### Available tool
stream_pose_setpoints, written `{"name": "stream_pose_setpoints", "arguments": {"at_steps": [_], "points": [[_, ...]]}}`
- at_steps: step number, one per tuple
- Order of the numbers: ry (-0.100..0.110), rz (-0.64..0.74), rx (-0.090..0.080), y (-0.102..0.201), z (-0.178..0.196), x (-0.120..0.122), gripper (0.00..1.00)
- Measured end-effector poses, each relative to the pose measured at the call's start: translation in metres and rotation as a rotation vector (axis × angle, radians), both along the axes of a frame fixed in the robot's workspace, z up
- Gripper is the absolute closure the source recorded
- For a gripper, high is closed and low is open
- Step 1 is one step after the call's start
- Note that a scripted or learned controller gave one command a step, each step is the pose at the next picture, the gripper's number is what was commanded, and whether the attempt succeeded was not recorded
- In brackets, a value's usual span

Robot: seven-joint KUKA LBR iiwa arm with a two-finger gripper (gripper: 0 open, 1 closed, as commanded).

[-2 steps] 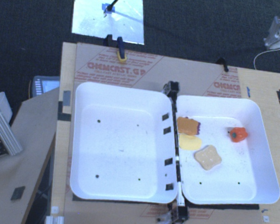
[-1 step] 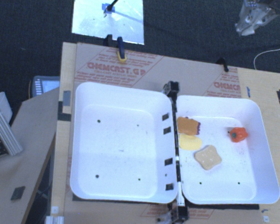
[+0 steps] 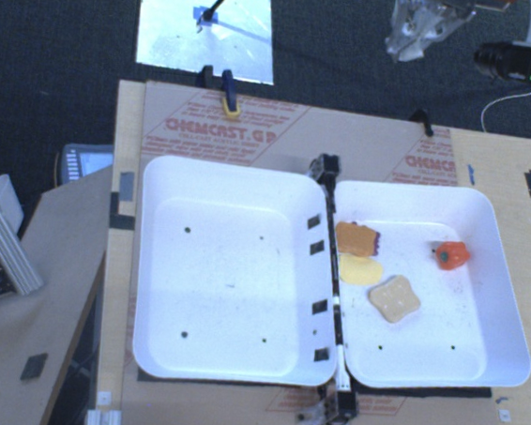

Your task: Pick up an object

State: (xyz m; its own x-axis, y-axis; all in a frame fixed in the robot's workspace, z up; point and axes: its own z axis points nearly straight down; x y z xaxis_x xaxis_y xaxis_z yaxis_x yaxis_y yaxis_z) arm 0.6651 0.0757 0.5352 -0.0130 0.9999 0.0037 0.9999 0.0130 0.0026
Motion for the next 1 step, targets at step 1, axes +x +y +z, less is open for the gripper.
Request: {"name": "stream_pose_setpoints", "arguments": {"at_steps": [1], "points": [[0.000,-0.002,-0.001,0.0677,-0.0002,0.0028,1.00]]}}
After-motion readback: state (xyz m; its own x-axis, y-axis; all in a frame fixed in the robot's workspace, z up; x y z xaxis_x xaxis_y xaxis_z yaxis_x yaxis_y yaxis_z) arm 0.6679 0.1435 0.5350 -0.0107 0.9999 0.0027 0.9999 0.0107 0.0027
